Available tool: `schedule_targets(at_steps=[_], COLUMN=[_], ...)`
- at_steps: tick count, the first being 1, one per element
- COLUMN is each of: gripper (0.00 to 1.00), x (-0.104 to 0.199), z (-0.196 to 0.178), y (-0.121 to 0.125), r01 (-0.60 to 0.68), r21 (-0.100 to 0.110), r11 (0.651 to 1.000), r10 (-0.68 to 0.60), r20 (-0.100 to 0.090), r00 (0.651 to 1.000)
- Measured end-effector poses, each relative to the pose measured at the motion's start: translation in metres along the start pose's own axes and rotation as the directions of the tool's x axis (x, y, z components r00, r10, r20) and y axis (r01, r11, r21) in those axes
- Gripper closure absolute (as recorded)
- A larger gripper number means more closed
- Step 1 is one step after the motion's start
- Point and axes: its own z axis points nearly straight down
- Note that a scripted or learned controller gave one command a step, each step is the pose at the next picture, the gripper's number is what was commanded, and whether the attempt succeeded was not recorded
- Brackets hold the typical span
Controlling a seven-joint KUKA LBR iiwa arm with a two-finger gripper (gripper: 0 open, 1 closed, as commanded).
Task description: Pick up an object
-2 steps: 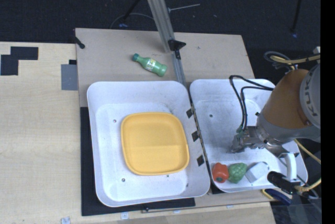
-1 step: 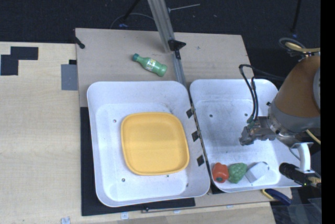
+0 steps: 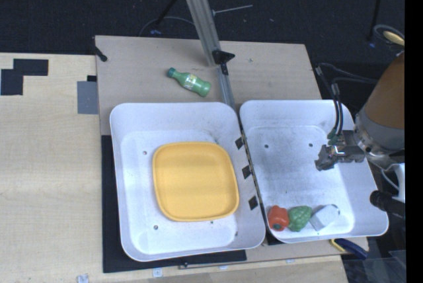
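Three small objects lie along the front wall of the right bin [image 3: 291, 116]: a red-orange pepper-like toy [image 3: 277, 217], a green knobbly toy [image 3: 299, 217] touching it, and a pale grey block [image 3: 324, 216] to their right. My gripper [image 3: 328, 158] hovers at the right side of that bin, above and behind the objects, apart from them. Nothing shows between its fingers. The left bin [image 3: 129, 143] holds a yellow square plate [image 3: 195, 180].
A green bottle [image 3: 190, 81] lies on its side on the bench behind the left bin. A slanted aluminium post [image 3: 203, 10] rises behind the divide between the bins. Black clips [image 3: 246, 171] line that divide.
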Motion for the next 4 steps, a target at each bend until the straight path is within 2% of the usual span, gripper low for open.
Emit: schedule_targets(at_steps=[1, 3, 4], gripper=[1.00, 1.00, 1.00], x=[-0.007, 0.105, 0.165], z=[-0.050, -0.056, -0.047], y=[0.009, 0.007, 0.015], r01=[0.000, 0.005, 0.005], r21=[0.001, 0.005, 0.006], r11=[1.000, 1.000, 1.000], r10=[0.000, -0.005, -0.005], r20=[0.000, -0.002, -0.002], r00=[1.000, 1.000, 1.000])
